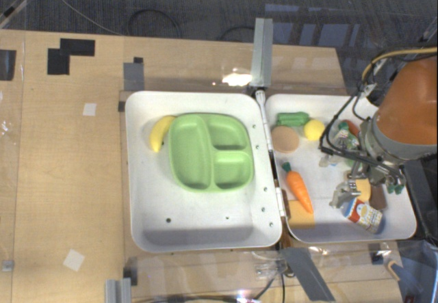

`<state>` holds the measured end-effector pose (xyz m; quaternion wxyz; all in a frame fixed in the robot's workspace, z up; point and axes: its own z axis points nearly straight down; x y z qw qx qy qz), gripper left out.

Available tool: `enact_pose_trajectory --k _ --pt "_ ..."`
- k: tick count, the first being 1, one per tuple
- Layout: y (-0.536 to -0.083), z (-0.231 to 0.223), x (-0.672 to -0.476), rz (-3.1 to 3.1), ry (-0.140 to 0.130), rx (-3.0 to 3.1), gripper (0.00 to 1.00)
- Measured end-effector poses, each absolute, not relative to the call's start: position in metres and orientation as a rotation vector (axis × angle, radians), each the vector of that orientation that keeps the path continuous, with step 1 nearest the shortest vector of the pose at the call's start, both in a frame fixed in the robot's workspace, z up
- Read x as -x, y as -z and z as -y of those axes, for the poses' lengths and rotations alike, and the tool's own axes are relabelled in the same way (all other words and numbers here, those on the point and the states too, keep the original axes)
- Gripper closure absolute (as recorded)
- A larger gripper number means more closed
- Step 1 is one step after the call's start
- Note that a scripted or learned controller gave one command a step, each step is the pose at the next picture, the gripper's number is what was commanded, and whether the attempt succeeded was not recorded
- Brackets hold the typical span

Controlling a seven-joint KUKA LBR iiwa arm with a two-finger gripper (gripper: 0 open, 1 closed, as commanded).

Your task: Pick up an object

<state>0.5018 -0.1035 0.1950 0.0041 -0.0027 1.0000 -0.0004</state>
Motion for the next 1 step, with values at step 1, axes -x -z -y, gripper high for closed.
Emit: enact_pose_trajectory --k 1 --pt "-0.0925 0.0827 -0.5146 -3.117 0.004 0.138 0.00"
